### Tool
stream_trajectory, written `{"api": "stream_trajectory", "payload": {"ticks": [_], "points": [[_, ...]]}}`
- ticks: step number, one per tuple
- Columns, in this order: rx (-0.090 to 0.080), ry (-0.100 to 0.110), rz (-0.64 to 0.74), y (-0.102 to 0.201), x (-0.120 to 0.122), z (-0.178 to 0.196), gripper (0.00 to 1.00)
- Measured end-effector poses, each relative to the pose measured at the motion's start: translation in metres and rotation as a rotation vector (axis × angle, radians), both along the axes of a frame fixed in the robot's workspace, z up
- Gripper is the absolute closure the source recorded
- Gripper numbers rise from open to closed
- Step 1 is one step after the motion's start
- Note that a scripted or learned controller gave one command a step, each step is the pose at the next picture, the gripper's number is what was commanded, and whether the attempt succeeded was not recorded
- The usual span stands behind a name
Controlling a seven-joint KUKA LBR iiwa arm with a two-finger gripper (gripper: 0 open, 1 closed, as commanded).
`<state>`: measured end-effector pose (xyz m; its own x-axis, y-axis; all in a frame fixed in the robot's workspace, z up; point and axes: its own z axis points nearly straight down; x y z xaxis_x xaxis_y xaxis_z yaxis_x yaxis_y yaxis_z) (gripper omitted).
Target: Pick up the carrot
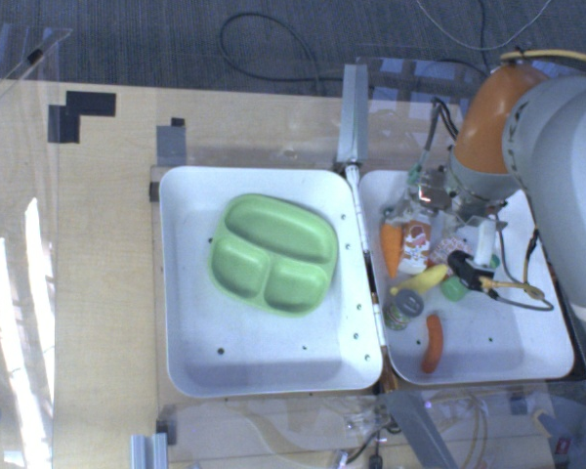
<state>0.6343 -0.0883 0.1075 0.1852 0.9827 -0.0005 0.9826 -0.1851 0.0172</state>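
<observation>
- A shallow white plastic bin on the left (pixel 176 360) and a matching shallow white bin on the right (pixel 537 355) sit side by side on a pale wooden bench (pixel 88 281), their inner walls nearly touching.
- The left bin holds a light green plastic plate with three compartments (pixel 273 252), lying flat near the bin's middle.
- The short, tapered orange carrot (pixel 392 247) lies in the right bin, close along its left wall in the far half, with its length running roughly parallel to that wall.
- Just beside the carrot, on its right, lies a small packet or bottle with a red and white label (pixel 416 247); the two look as if they touch.
- A yellow toy banana (pixel 425 279) lies nearer the camera than the carrot, with a small green piece (pixel 454 289) by its right end.
- A round grey tin can (pixel 404 308) rests by the left wall near the banana, and a reddish-orange sausage (pixel 431 343) lies apart from them toward the near wall.
- The grey arm with its orange band (pixel 498 115) reaches in from the right; its gripper (pixel 436 206) is low over the far part of the right bin, near the carrot's far end and the labelled packet.
- Whether the gripper is apart or together cannot be told, and nothing shows as held by it.
</observation>
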Motion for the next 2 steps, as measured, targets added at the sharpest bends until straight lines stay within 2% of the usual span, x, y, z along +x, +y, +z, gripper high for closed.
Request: {"api": "stream_trajectory", "payload": {"ticks": [1, 2], "points": [[-0.001, -0.005, -0.028, 0.001, -0.001, -0.004, 0.0], [0.001, 0.014, 0.251, 0.019, 0.011, 0.078, 0.0]]}}
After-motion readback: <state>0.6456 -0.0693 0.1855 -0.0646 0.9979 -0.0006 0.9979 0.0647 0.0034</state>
